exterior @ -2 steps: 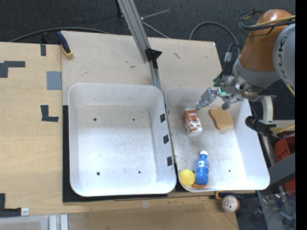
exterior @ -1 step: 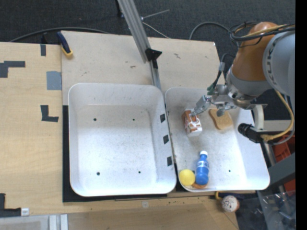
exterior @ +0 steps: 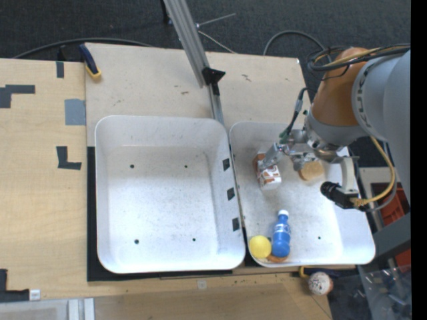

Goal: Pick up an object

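White bins (exterior: 160, 252), faintly black-speckled. In the right one, a blue bottle (exterior: 281, 235) with white cap, a yellow ball (exterior: 259, 247) beside it, and a red-and-white carton (exterior: 268, 172). The arm (exterior: 373, 99) is grey, banded orange; the surface (exterior: 40, 179) is pale wood.

Two shallow white bins sit side by side: the left bin (exterior: 113, 179) and the right bin (exterior: 347, 239). The right bin holds four things: one small carton (exterior: 269, 174) printed white and orange-brown, one blue bottle (exterior: 281, 235) with a white cap, one yellow ball (exterior: 259, 247), and one tan rounded object (exterior: 311, 171). One more pale ball (exterior: 319, 283) lies on the bench outside the bins. One arm (exterior: 373, 99) reaches in.
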Controlling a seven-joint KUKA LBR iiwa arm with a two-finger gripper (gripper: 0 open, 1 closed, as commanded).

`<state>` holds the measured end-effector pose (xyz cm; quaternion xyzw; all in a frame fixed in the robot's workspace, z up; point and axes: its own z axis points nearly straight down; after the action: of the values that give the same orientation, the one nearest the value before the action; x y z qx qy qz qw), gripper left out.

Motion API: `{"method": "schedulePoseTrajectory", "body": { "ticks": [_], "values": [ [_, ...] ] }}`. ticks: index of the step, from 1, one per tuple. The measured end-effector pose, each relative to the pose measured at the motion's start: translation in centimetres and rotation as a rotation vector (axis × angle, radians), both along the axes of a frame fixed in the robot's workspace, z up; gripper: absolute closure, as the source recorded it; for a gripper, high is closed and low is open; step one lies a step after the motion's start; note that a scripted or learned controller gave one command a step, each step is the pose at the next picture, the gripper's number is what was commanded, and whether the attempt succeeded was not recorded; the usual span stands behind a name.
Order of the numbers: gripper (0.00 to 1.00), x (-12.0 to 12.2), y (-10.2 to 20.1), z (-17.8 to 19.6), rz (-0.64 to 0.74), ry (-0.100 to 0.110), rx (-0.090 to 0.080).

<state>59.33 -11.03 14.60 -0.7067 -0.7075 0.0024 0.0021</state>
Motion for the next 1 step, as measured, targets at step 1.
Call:
{"method": "schedulePoseTrajectory", "body": {
  "ticks": [1],
  "values": [
    [0.0,-0.19,0.08,-5.44,0.0,0.001,0.0]
  ]
}}
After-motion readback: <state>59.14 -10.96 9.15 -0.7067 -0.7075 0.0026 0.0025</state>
